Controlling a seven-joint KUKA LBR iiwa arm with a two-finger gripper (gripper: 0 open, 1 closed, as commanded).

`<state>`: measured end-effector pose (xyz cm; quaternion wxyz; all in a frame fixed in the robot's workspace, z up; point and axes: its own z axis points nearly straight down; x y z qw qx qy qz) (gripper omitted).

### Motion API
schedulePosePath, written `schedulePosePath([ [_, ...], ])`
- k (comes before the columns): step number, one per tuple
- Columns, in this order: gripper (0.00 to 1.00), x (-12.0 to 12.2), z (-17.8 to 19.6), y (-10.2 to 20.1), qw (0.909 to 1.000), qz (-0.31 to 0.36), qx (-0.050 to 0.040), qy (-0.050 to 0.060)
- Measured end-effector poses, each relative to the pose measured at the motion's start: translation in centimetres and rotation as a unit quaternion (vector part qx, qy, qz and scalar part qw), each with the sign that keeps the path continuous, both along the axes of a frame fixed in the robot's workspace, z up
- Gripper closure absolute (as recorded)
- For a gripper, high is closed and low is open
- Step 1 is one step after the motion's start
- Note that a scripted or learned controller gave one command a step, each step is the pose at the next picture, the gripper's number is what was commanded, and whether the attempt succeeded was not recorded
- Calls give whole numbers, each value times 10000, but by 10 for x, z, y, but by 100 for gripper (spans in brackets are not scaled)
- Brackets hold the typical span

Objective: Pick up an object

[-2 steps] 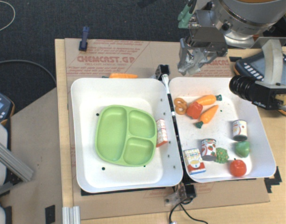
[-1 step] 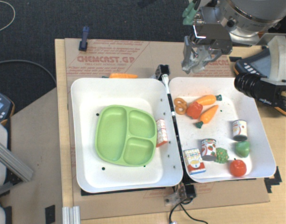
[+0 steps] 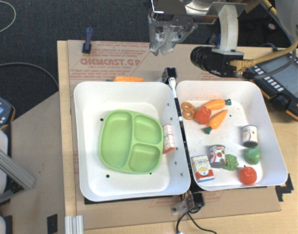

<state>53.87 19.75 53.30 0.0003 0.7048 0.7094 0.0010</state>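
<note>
Carrot (image 3: 214, 104) is being left at right bin's far edge, right of raised tool (image 3: 161, 45); tool state untellable.

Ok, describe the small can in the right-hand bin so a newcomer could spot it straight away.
Start at the right bin, the one crowded with toy food. Follow its right wall about halfway down to the small can, which stands apart from the carrots and cartons. It is the only silver cylinder there, just above the green pepper.
</note>
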Motion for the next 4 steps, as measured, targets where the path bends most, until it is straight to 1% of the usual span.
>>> schedulePosePath([
  [2, 100, -1, 24, -3, 10000, -15, 9, -47],
  [3, 100, 57, -1, 29, 10000, -23, -6, 2],
  [4, 100, 55, 14, 27, 10000, -23, 4, -33],
])
